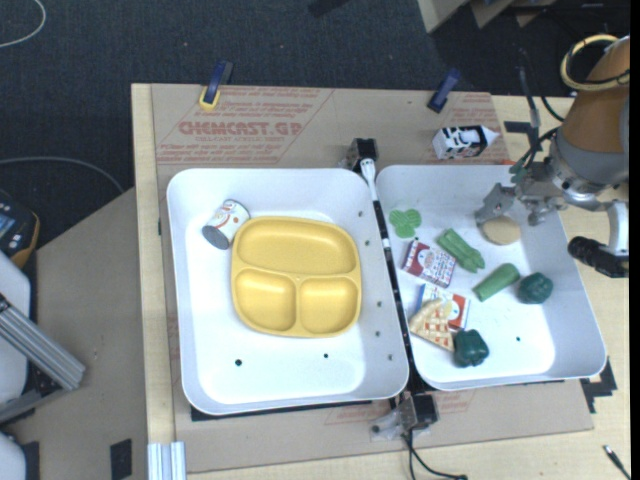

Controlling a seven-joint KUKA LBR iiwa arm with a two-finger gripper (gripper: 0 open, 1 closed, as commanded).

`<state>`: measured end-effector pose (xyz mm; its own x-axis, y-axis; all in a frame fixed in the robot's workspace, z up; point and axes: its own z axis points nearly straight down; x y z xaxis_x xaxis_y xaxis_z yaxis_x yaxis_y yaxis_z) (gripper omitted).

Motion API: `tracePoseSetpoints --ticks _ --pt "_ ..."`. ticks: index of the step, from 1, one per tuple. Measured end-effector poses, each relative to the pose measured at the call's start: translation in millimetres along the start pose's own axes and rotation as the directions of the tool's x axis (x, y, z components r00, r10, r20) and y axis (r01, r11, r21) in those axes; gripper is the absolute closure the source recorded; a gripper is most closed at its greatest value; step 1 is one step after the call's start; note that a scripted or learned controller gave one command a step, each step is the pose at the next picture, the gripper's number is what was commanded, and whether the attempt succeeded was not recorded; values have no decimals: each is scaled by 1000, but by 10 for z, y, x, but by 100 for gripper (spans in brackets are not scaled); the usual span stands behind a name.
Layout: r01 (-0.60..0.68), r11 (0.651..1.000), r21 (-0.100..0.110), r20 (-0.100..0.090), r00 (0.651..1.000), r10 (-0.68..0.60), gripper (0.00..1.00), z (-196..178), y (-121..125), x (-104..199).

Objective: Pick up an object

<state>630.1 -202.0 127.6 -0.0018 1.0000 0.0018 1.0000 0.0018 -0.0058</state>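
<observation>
Two shallow white bins sit side by side on a bench. The left bin [190,298] holds a yellow divided tray [296,274] at its centre, with bare floor along its near edge, and a small tipped cup [224,222] just beside the tray's far left corner. The right bin [570,338] carries a cluster of small items toward its left and middle, among them a tan round piece [501,231], a green cylinder [496,281] and a dark green lump [535,288]; its near right corner lies open. The grey arm's gripper [519,204] hangs low over the far right part, touching or just above the tan round piece; whether it grasps anything cannot be told.
</observation>
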Motion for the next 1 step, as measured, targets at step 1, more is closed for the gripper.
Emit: tracePoseSetpoints --ticks 1 --pt "0 1000 0 0 1000 0 0 457 -6 11"
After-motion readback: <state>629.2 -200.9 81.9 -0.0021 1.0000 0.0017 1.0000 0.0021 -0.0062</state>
